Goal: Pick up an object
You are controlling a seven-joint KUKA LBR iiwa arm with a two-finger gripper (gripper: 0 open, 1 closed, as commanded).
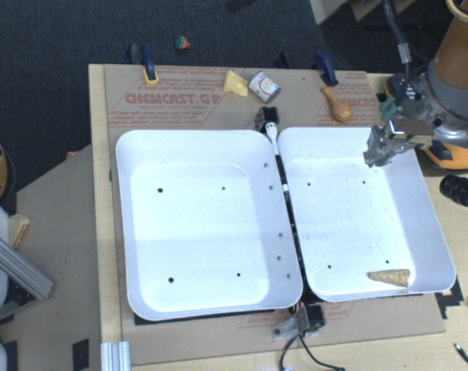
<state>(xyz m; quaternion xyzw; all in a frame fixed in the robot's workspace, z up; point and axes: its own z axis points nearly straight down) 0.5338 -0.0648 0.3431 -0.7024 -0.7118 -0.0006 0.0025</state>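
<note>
2 white bins sit side by side on the bench. The gripper (pixel 378 154) hangs over the far right corner of the right bin (pixel 350 230); whether it is open or closed cannot be told, and nothing is seen held in it. A tan wedge (pixel 390 277) lies flat near that bin's near right corner, well apart from the gripper. The left bin (pixel 199 222) adjoins it along the middle.

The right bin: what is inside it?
In the right bin lies one tan wedge-shaped piece, near the front corner. The gripper hangs over the bin's far part and covers a small patch of its floor, so that patch cannot be checked.
</note>
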